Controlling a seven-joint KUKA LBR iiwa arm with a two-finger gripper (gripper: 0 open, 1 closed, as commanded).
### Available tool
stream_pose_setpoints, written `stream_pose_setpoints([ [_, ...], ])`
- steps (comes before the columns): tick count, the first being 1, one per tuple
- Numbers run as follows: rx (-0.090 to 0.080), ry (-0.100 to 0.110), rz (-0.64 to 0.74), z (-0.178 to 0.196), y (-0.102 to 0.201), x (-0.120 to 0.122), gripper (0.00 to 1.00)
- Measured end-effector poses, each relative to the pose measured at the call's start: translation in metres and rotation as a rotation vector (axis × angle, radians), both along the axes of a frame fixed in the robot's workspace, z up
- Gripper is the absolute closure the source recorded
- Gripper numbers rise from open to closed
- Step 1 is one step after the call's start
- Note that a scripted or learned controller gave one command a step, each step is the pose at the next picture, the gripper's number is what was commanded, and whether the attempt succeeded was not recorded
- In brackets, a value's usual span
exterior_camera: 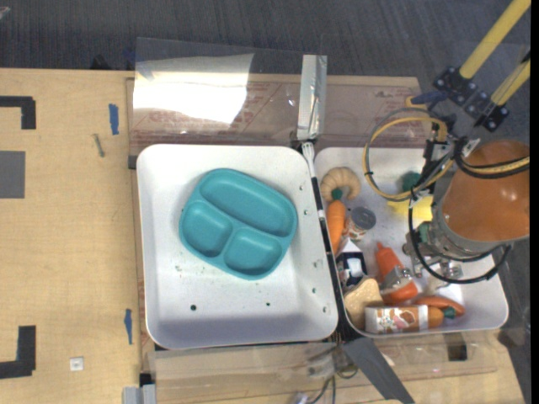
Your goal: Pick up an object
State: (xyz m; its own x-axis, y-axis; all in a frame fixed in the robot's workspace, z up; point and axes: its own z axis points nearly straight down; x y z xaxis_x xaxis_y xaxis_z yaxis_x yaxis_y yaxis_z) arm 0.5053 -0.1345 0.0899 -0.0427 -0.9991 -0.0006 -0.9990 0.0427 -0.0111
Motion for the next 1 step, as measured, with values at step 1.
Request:
stream_pose_setpoints([
  [1, -0.009, 0.003, 0.146, 0.0010, 0.0357, 0.0270, 0.00],
])
